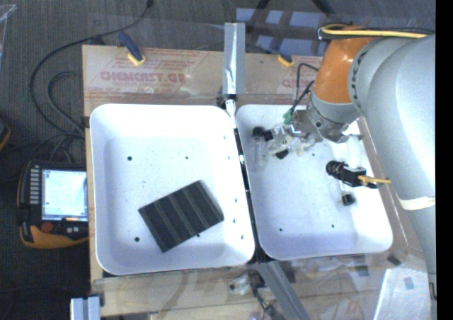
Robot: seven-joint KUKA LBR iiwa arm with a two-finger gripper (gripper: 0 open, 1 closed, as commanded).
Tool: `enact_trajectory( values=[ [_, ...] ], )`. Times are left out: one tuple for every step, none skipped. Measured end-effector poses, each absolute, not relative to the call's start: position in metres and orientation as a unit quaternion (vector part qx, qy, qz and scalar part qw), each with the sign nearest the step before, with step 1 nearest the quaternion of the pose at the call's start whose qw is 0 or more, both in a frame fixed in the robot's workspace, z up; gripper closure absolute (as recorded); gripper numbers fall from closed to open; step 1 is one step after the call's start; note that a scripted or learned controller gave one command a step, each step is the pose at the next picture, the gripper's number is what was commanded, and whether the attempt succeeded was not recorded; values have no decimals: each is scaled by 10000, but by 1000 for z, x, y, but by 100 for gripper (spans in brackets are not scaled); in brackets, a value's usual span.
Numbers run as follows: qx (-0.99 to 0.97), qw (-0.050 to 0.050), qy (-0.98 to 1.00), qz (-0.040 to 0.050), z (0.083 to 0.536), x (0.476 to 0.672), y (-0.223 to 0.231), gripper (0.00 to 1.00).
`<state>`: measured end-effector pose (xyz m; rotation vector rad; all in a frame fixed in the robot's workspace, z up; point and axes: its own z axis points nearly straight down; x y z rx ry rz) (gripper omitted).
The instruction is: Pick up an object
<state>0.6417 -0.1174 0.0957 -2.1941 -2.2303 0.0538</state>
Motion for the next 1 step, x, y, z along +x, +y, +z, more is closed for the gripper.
enact_trajectory(
  values=[
    [-7454, 54, -6666, 72, 180, 665, -51, 100]
  ],
)
